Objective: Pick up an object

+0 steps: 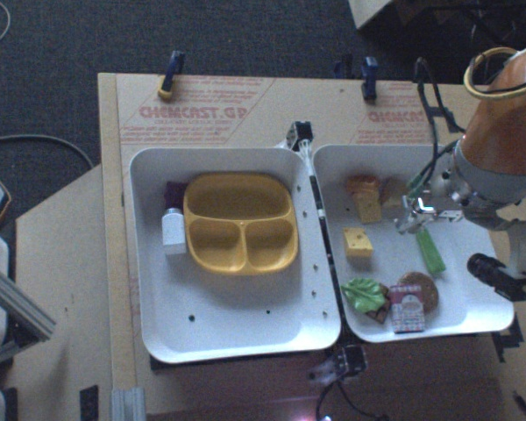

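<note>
Divided tray (240,224) in left bin (149,261) (bottle (174,231) just beside)

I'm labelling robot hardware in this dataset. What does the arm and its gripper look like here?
The arm is bulky and rounded: a wide orange section topped by a thin yellowish ring, then a grey wrist housing below it. Black cables loop along its left side. The gripper is a small silvery metal assembly with a bit of green at its top.

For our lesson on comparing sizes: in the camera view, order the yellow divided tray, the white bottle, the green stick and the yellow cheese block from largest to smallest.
1. Yellow divided tray, by far the largest.
2. White bottle.
3. Green stick, longer but thinner than the bottle; these two look close, so their order is unsure.
4. Yellow cheese block.
</note>
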Motion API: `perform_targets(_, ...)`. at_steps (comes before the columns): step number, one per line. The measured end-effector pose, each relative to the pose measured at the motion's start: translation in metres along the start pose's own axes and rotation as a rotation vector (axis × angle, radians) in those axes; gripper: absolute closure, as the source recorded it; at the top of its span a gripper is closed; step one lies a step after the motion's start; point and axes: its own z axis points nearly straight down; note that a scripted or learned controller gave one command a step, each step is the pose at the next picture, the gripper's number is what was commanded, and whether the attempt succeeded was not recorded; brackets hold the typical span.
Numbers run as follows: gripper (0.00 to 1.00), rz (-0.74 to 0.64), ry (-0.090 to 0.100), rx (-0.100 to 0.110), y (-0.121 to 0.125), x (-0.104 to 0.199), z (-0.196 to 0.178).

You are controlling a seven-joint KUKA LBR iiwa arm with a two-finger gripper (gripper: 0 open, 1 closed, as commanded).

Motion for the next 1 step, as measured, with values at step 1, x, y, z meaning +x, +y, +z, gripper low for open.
perform_targets(1,1.00,-0.003,0.004,0.008,0.0024,0.0468,0.0088)
